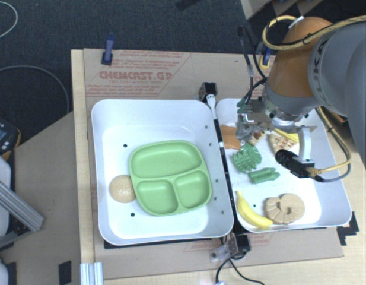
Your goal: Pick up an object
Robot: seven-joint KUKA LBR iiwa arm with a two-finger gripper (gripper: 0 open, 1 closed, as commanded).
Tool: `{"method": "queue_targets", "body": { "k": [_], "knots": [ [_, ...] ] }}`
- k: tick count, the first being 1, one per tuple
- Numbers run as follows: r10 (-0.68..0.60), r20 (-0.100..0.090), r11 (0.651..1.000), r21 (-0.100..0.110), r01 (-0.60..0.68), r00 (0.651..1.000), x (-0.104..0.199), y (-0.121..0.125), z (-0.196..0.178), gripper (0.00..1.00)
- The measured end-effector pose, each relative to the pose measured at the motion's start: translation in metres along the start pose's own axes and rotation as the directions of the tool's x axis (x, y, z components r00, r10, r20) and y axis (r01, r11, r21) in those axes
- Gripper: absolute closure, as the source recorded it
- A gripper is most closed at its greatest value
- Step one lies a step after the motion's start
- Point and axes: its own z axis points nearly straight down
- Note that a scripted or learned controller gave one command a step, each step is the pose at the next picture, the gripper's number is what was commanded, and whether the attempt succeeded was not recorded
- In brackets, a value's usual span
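Camera view: gripper [249, 132], finger state indiscernible, is poised over right bin [332, 209]; green toy [247, 157] lies just at 6 o'clock.

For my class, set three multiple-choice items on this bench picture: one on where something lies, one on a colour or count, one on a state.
1. Where does the round tan cookie lie?
A. left bin, beside the tray
B. right bin
C. on the carpet

2. What colour is the divided tray?
A. red
B. green
C. blue

3. The banana is:
A. lifted by the arm
B. standing on the tray
C. lying in the right bin

Answers: 1 A, it touches the tray's left edge; 2 B, pale green all over; 3 C, it rests near the bin's front corner.
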Motion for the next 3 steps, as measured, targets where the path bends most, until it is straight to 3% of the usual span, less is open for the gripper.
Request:
{"method": "queue_targets", "body": {
  "k": [1,2,3],
  "knots": [
    [-0.003,-0.003,1.000,-0.002,0.003,1.000,0.038,-0.032,-0.076,1.00],
    [-0.006,-0.004,1.000,0.009,0.006,1.000,0.119,-0.077,-0.084,1.00],
    [-0.004,-0.002,1.000,0.016,0.004,1.000,0.172,-0.108,-0.017,1.00]
  ]
}}
